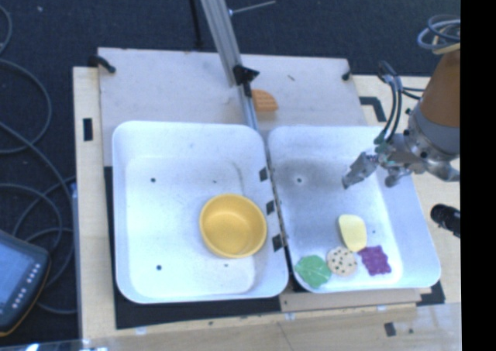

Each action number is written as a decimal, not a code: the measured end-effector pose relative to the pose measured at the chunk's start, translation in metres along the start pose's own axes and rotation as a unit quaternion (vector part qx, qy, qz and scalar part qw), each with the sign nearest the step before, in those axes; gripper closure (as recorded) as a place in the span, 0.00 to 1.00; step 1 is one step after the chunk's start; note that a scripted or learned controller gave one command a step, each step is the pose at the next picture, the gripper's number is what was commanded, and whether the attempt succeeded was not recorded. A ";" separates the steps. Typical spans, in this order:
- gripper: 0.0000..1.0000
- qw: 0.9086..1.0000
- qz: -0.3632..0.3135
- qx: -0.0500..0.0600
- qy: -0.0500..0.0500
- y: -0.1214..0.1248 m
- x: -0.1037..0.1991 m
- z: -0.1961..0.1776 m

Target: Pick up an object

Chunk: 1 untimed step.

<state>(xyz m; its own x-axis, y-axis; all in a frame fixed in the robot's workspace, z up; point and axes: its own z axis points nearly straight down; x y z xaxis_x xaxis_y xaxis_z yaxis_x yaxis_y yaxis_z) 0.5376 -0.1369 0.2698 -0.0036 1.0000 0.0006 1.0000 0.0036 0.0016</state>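
The right bin (403, 210) holds four small things near its front edge: a pale yellow piece (352, 231), a round speckled cookie (341, 261), a green round piece (313, 270) and a purple piece (376, 259). A yellow bowl (232, 225) sits upright in the left bin (155, 187). My gripper (374, 174) hangs over the right bin's back right part, above and behind the pale yellow piece. Its fingers (358, 170) are spread open with nothing between them.
An orange object (264, 101) lies on the bench behind the bins. A slanted metal pole (219, 24) rises from the back wall between the two bins. Cables and a tablet (19, 280) lie on the floor to the left.
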 end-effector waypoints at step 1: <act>0.00 1.000 0.001 0.000 0.000 0.000 0.000 0.000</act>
<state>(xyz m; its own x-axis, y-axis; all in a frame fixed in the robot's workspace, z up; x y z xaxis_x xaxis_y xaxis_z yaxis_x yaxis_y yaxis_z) 0.5376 -0.1371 0.2699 -0.0021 1.0000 0.0005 1.0000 0.0021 0.0022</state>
